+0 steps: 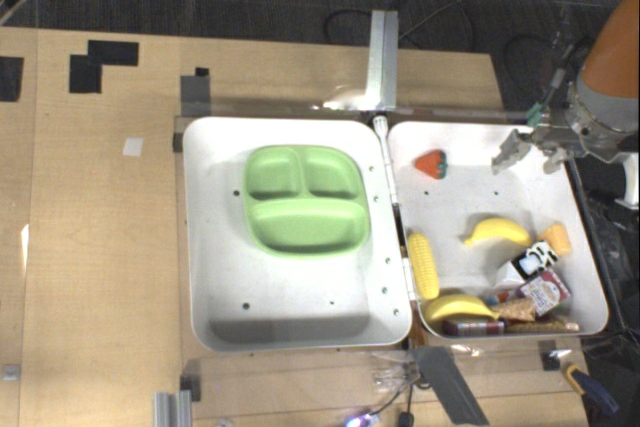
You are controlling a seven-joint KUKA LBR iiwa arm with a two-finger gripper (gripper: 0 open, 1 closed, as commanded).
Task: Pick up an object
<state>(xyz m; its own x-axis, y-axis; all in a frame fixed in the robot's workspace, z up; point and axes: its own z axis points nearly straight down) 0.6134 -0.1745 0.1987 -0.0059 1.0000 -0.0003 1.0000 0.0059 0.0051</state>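
Objects for picking lie in the right bin (590,245), taken here as the landmark. Well to its left, in the neighbouring left bin (200,235), sits a green divided tray (305,198). Along the right bin's left wall lies a corn cob (423,265), with a banana (460,307) at its near-left corner. A strawberry (431,164) rests near the far-left corner. Toward the middle lies a second banana (496,232); a heap of small packets (535,290) fills the near-right corner. Above the bin's far-right corner hangs the gripper (530,151), fingers spread wide, holding nothing.
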